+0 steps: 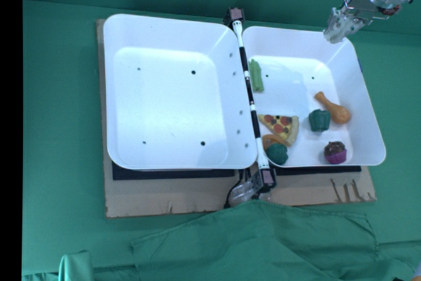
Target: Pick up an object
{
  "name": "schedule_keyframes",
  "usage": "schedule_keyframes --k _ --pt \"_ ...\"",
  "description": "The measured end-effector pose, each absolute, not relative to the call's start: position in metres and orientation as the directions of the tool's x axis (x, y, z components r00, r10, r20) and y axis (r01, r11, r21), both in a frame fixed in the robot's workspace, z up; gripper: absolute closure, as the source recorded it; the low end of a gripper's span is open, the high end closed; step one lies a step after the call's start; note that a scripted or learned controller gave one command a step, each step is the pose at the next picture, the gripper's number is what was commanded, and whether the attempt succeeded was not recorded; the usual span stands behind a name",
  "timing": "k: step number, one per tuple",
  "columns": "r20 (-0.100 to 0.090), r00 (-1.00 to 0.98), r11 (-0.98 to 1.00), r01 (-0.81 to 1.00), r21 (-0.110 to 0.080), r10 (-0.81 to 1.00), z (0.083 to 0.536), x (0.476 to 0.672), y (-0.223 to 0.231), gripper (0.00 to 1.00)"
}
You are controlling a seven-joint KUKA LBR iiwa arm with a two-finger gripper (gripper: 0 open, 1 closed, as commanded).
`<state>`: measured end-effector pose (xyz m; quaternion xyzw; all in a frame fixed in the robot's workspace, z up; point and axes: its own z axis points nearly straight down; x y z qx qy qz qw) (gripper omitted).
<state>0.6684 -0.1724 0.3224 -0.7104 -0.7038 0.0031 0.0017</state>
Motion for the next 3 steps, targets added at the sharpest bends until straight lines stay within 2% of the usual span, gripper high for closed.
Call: schedule_keyframes --k 1,2,3 --pt "0.000 0.006 -0.006 1.000 -0.008 1.000 0.234 0.613 -0.175 1.00" --pt "-0.005 0.005 -0.005 1.000 0.012 1.000 0.319 0.583 -0.188 1.00" --pt "0.000 0.004 -0.004 1.000 0.001 1.000 0.305 0.548 -0.187 1.00"
